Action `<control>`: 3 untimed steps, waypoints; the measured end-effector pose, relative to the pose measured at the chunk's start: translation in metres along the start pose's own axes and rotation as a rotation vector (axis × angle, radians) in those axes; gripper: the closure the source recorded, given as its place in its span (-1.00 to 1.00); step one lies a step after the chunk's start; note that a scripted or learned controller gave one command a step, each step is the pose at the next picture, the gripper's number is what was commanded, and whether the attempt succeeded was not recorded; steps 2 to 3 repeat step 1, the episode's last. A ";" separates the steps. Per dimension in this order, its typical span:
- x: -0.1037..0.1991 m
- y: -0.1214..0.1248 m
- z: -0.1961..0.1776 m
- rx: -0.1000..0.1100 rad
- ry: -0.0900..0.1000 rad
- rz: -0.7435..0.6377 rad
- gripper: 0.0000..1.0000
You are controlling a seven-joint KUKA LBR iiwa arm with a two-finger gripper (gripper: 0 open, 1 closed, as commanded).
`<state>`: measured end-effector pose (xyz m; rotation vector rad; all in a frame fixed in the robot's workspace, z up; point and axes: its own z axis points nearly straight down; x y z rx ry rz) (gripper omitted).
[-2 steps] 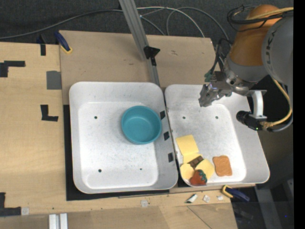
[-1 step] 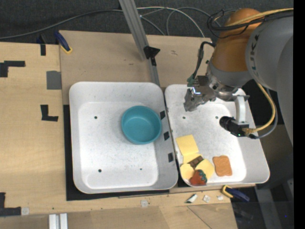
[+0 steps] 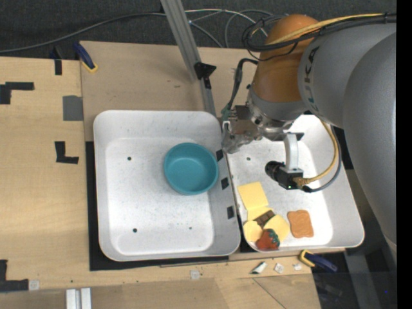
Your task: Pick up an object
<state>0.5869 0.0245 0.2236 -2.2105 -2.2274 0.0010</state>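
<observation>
At the bottom of the frame, in the right bin (image 3: 341, 234), I see a yellow block (image 3: 252, 196), an orange piece (image 3: 300, 223) and a red toy (image 3: 268, 239) packed close. The blue bowl (image 3: 190, 167) sits in the left bin (image 3: 116, 192). Higher up, my hand (image 3: 233, 136) hangs over the bins' shared edge; I cannot tell its state. It could bump that edge and miss.

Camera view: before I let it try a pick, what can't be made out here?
- Gripper: tip sits under the wrist at the left bin / right bin divider; open or shut unclear.
- Right bin: upper part hidden by the arm.
- Small pile at the bin's near edge: overlapping pieces, identities unclear.
- Orange piece: too small to identify.
</observation>
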 end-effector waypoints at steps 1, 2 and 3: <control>0.054 -0.005 0.009 0.001 -0.001 0.001 1.00; 0.054 -0.005 0.009 0.001 -0.001 0.001 1.00; 0.054 -0.005 0.009 0.001 -0.001 0.001 1.00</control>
